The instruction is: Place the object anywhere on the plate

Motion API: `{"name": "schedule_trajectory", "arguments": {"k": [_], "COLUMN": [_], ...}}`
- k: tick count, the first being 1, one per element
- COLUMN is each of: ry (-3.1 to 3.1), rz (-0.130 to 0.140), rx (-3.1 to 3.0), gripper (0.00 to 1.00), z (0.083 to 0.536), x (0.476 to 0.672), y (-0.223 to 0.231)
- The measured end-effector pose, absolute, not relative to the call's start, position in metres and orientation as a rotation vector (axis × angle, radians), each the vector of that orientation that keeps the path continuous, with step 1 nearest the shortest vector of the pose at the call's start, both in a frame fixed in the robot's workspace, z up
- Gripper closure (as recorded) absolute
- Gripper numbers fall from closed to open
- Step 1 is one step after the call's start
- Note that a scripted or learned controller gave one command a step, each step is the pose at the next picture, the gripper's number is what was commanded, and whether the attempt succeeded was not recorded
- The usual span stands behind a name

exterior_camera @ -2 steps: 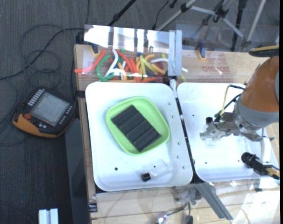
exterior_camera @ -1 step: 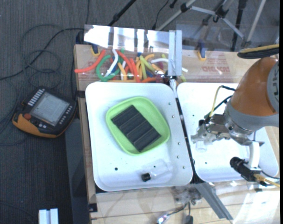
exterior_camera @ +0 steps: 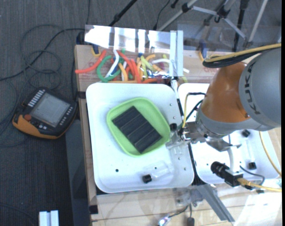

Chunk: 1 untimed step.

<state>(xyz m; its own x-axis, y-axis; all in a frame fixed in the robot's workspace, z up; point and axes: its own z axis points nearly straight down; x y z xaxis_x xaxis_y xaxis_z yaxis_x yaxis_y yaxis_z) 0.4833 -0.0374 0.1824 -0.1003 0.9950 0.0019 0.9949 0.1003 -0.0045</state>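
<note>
Gripper point(exterior_camera: 176, 144) over left bin's point(exterior_camera: 99, 173) right rim (plate point(exterior_camera: 116, 114) adjacent)

The green plate point(exterior_camera: 152, 108) looks like smooth moulded plastic with a slight sheen, and the dark ribbed slab point(exterior_camera: 136, 127) on it is matt (rubber or plastic, hard to tell). The left bin point(exterior_camera: 98, 140) is glossy white plastic. A clear plastic piece point(exterior_camera: 162, 169) with a black cap lies there. The tabletop point(exterior_camera: 133, 206) looks like pale bare wood. The arm's point(exterior_camera: 255, 88) shell is satin grey, its band glossy orange.

Dark ridged object point(exterior_camera: 136, 128) on green plate point(exterior_camera: 154, 108)
</note>
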Motion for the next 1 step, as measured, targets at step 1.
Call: {"name": "schedule_trajectory", "arguments": {"k": [1], "ry": [-2.397], "rz": [0.004], "rx": [-2.025], "gripper": [1.0], "z": [0.1865], "x": [0.5111], "y": [0.0195]}}
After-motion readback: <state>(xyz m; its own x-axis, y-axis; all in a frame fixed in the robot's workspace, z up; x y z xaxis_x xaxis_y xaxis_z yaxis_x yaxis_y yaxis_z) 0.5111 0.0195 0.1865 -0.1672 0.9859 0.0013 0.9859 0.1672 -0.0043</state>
